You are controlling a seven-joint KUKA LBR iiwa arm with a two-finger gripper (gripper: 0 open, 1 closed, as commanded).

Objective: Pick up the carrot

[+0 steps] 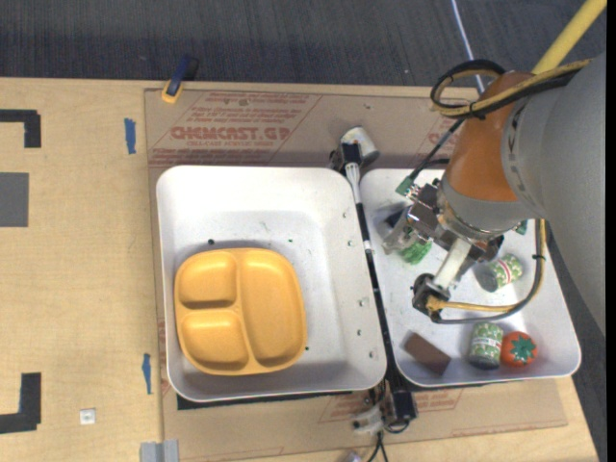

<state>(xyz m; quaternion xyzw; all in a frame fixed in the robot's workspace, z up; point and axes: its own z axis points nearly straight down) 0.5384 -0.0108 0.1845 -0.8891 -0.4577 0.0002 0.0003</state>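
My gripper (412,227) hangs low over the upper left part of the right bin (558,354), reaching in from the right. A small green thing with leafy edges (417,251) lies right under it, partly covered by the gripper body. The grey arm and its orange band hide the bin's upper right area. I cannot make out what lies beneath them.
In the right bin lie a green-labelled can (502,272), a second green can (486,343), a red tomato (520,350) and a brown block (426,351). The left bin (192,191) holds a yellow divided plate (241,309). A ridge separates the bins.
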